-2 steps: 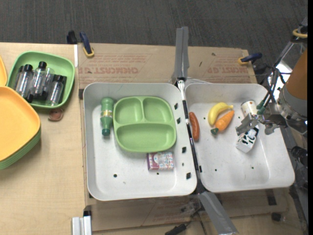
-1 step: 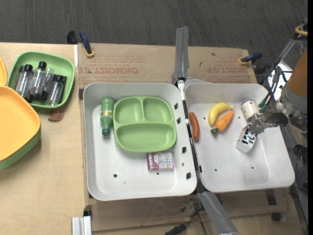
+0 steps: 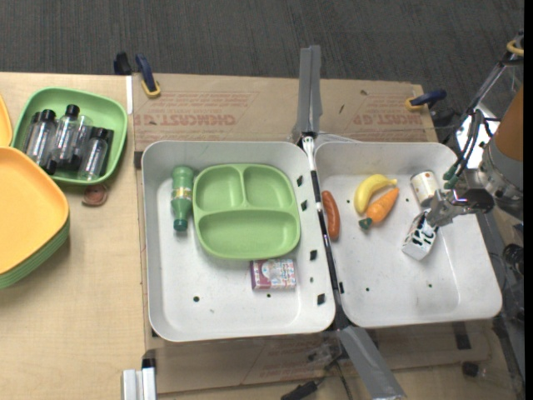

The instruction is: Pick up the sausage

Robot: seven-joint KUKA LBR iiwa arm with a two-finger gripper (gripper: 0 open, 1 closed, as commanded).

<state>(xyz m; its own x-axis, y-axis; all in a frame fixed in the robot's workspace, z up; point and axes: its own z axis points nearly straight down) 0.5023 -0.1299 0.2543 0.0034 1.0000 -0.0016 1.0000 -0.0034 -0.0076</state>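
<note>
Whether my gripper [image 3: 423, 238] is parted, I cannot tell; it hovers in the right bin [image 3: 400, 302]. Sausage [image 3: 331, 214] lies along that bin's left wall. Cardboard [image 3: 225, 111] under the bins carries mirrored print I can't read.

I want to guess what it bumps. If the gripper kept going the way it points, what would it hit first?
Probably the white bin floor: the gripper points down-left, just above it, though depth is unclear.
</note>
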